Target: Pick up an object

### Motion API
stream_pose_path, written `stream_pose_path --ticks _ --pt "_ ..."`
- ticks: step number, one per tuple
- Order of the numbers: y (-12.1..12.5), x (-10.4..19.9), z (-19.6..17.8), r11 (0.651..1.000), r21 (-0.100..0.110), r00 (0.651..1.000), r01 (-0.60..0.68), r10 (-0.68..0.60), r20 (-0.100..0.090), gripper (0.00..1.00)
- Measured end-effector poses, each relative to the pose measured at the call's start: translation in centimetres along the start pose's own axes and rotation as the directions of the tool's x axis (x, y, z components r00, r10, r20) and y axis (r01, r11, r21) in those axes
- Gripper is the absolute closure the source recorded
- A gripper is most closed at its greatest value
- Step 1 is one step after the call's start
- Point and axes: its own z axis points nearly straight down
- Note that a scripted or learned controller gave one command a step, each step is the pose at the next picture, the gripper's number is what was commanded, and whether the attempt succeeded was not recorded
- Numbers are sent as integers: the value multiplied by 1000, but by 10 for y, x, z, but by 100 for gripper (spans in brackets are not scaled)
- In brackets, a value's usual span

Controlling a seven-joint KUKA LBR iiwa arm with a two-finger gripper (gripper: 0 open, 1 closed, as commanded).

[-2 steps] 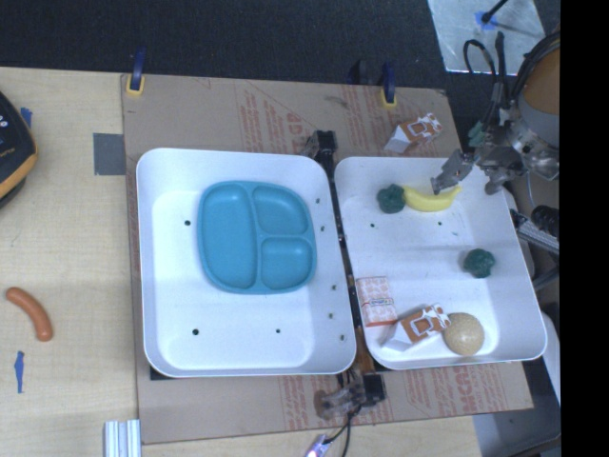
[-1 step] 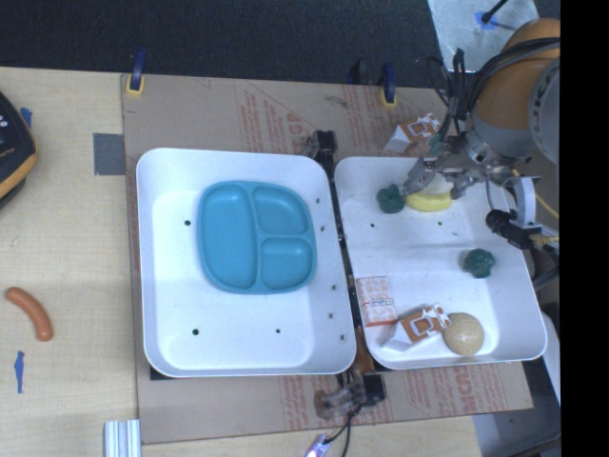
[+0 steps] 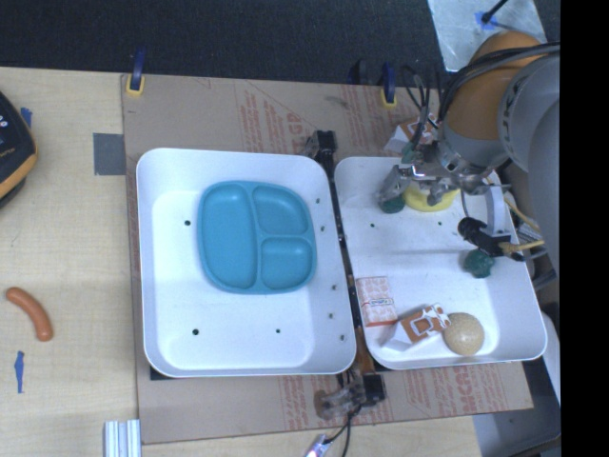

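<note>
My gripper (image 3: 415,196) hangs low over the far end of the right bin (image 3: 419,255), its fingers spread apart. A small yellow object (image 3: 422,201) lies on the bin floor between the two fingertips; I cannot tell whether they touch it. Further right in the same bin sits a dark green lump (image 3: 479,264). At the near end lie a tan ball (image 3: 463,333), a small orange-and-white carton (image 3: 419,327) and a red-printed packet (image 3: 374,299). The grey arm with its orange band (image 3: 495,74) comes in from the upper right.
The left bin (image 3: 171,331) holds a blue divided plate (image 3: 257,234). On the bench to the far left lie a sausage (image 3: 30,312) and a black-and-yellow device (image 3: 11,150). Cables (image 3: 504,227) trail along the right bin's right side.
</note>
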Motion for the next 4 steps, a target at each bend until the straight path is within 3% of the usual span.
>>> stream_pose_path --ticks 1,2,4 --pt "0 -1 -11 1000 0 1000 2 -2 0 100" --pt "0 -1 -11 1000 1 1000 2 -2 0 0" --pt "0 -1 -11 1000 1 1000 2 -2 0 0"
